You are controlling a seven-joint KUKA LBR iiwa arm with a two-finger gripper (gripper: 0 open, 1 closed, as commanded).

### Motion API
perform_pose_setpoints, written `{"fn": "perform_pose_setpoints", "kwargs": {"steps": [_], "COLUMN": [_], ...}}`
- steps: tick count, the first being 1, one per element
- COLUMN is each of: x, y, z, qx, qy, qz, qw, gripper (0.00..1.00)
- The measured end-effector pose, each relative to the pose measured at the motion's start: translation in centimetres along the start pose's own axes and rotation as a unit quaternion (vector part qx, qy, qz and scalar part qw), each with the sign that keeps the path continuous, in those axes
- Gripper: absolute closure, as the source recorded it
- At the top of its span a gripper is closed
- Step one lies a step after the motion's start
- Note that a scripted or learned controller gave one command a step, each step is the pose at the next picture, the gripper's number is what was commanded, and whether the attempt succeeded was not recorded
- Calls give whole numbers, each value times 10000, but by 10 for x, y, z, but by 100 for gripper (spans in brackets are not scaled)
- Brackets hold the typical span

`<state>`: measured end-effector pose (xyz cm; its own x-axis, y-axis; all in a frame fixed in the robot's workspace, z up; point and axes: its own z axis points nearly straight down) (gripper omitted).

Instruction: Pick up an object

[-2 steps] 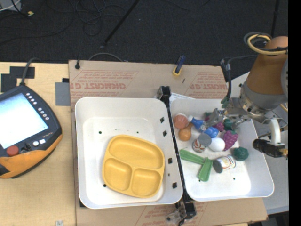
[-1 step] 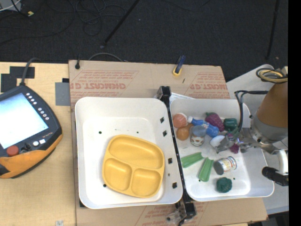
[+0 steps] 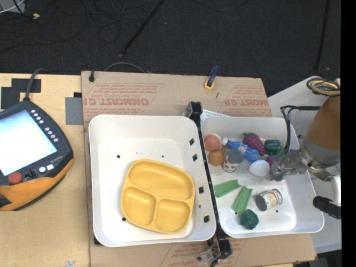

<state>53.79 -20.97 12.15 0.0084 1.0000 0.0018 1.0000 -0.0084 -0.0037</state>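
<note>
Tool [image 3: 276, 171], fingers too blurred to tell if apart or together, sits low at the right bin's [image 3: 311, 218] three-o'clock edge, with the white egg [image 3: 258, 168] just beside it at nine o'clock and the can [image 3: 271, 198] near at six.

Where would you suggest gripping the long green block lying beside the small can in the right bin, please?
Probably across the middle of the green block, pinching its two long sides from straight above. It lies flat and slanted, with bare bin floor on both long sides, while the small can sits to its right, so keep the claw narrow there.
</note>
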Motion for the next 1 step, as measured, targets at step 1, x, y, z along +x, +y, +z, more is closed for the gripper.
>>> {"fn": "perform_pose_setpoints", "kwargs": {"steps": [1], "x": [70], "y": [16], "z": [-77], "qx": [-41], "qy": [-1], "qz": [-76], "qw": [10000], "gripper": [100]}}
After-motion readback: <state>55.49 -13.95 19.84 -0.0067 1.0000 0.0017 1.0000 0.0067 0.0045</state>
